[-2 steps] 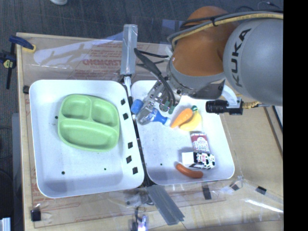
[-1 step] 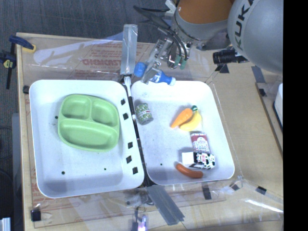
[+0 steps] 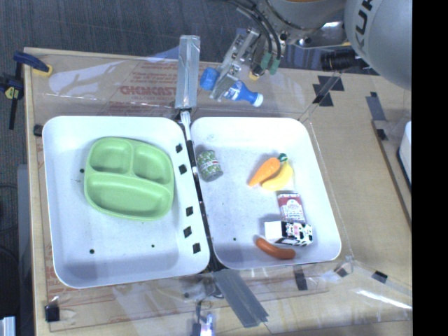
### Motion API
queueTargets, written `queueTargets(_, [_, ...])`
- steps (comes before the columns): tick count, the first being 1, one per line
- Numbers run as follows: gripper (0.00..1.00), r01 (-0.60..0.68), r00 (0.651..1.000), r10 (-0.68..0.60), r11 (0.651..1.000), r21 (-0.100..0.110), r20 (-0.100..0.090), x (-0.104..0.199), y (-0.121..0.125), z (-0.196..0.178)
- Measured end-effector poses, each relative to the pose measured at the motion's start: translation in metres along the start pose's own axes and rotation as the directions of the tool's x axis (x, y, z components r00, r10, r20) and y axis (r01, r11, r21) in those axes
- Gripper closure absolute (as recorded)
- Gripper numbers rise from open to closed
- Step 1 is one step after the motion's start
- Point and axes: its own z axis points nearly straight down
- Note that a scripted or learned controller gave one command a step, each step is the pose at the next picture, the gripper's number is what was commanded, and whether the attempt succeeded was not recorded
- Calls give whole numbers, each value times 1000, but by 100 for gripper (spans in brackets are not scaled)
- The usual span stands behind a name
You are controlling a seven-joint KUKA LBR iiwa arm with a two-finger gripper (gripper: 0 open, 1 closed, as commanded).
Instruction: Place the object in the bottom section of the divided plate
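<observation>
- Grey arm (image 3: 378, 19), highest above the worktop (image 3: 364, 159), comes in at the top right with its orange band.
- Its pincer (image 3: 225, 88) hangs over the worktop just behind the right bin (image 3: 311, 145), past that bin's far rim.
- Pincer is clenched on a blue and white bottle (image 3: 246, 95), which sticks out on both sides of the fingers.
- In the right bin, a small green can (image 3: 208, 165) lies near the left wall and a carrot (image 3: 264, 171) touches a yellow piece (image 3: 281, 178).
- Further to the front are a dark red carton (image 3: 289, 205), a cow-patterned carton (image 3: 287, 232) and a sausage (image 3: 275, 248).
- Green divided plate (image 3: 129, 177) lies in the left bin (image 3: 59, 138), well apart from the bottle.
</observation>
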Motion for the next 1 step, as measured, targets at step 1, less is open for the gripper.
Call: queueTargets(1, [100, 142, 990, -142, 990, 0, -4, 97, -27, 124])
